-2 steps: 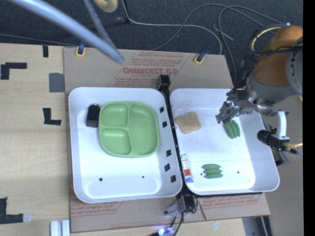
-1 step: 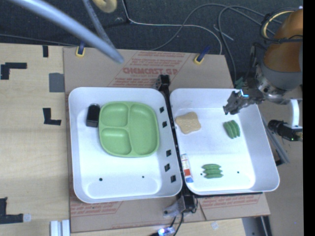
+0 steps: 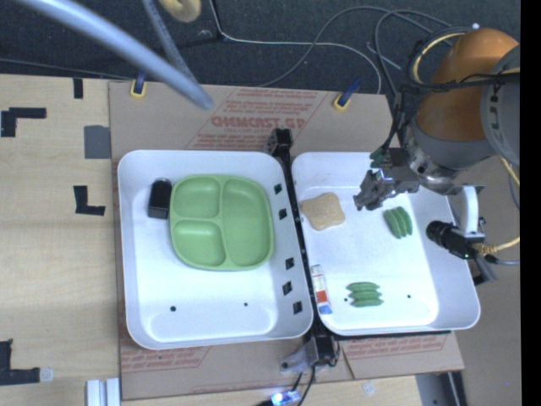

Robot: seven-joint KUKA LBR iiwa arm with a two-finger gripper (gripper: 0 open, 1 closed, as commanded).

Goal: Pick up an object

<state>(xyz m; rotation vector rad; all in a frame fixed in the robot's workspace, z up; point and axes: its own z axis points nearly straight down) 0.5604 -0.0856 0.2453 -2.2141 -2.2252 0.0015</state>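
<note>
In the right bin [image 3: 439, 311] lie a tan slice of bread [image 3: 323, 211], a small green vegetable [image 3: 397, 222], a green pea pod [image 3: 364, 293] and a thin white tube with red and blue ends [image 3: 319, 288] by the left wall. My gripper [image 3: 374, 188] hovers over the upper middle of this bin, between the bread and the small green vegetable. I see nothing between its dark fingers.
The left bin [image 3: 144, 311] holds a green divided plate [image 3: 222, 222] and a small black block [image 3: 159, 199] at its left. A black divider rail [image 3: 292, 227] runs between the bins. Cables trail across the dark floor behind.
</note>
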